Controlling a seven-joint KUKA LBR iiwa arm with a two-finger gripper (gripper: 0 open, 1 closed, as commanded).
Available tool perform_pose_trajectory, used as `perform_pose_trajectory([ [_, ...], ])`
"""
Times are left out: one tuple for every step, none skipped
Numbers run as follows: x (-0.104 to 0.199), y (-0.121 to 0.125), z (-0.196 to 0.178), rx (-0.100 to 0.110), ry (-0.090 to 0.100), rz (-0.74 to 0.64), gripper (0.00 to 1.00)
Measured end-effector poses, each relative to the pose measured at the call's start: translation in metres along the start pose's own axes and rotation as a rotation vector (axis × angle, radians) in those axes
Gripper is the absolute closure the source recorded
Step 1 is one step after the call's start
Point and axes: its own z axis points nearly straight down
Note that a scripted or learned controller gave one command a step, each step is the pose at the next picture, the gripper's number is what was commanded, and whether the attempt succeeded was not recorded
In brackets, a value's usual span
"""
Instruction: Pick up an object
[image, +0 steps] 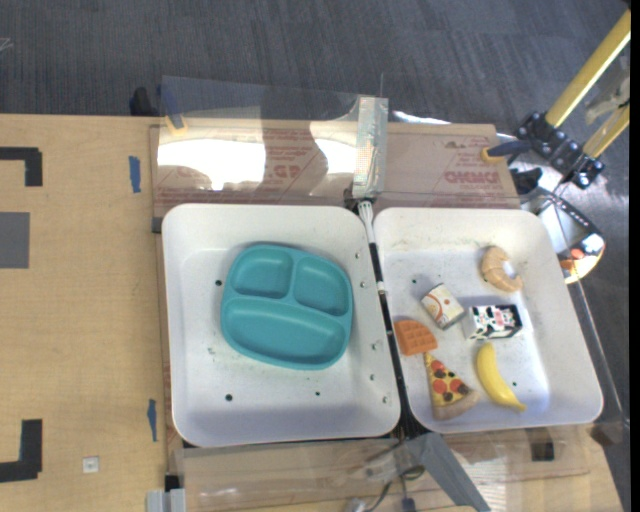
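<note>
The right bin (565, 330) holds several toy foods. A tan bagel (500, 267) lies at its back right. A small white and brown box (442, 305) sits near the middle, with a black-and-white cow-patterned carton (496, 321) to its right. An orange waffle-like piece (415, 336) lies by the bin's left wall. A pizza slice (448, 385) and a yellow banana (497, 376) lie side by side at the front. A teal divided plate (285, 305) rests in the middle of the left bin (190, 400).
A clear plastic sheet (270, 150) and cardboard stand behind the bins. A yellow pole with a black clamp (560, 140) slants in at the top right, above a round shiny object (582, 255) by the right bin's edge. Bare wooden bench (70, 300) lies left.
</note>
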Motion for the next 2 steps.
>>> perform_pose_trajectory([
  [0.059, -0.009, 0.008, 0.007, 0.002, 0.39, 0.0],
  [0.004, -0.019, -0.001, 0.003, 0.001, 0.062, 0.0],
])
